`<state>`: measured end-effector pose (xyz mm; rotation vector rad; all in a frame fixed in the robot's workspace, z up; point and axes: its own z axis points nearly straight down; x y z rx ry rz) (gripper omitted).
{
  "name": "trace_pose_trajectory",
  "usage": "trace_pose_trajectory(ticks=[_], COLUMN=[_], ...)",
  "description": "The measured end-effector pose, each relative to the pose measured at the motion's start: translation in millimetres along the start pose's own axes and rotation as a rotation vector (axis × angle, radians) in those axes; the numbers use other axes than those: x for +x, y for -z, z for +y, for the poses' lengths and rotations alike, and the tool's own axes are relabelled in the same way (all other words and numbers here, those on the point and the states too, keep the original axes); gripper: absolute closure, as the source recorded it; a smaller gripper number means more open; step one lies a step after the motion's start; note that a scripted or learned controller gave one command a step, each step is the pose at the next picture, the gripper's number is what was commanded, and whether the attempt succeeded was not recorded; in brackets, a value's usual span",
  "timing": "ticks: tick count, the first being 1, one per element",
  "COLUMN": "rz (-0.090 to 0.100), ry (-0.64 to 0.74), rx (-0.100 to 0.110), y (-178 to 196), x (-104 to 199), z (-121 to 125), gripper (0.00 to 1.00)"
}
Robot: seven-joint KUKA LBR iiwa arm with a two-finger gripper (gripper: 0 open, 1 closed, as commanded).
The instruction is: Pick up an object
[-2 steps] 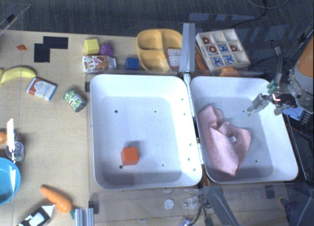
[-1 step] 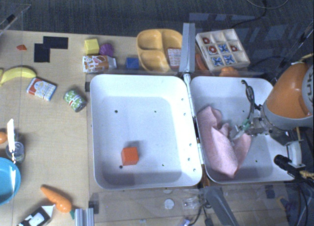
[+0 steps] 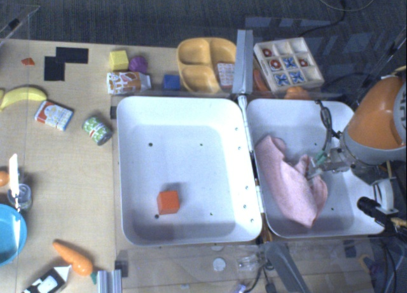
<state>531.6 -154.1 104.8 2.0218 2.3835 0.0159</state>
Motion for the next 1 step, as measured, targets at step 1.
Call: trace_pose_trajectory(ticks=[1], rz=[0.003], ry=[-0.068], rx=[0.009], y=[103.2], x=[67.2], z=[91.5], gripper=[1.00])
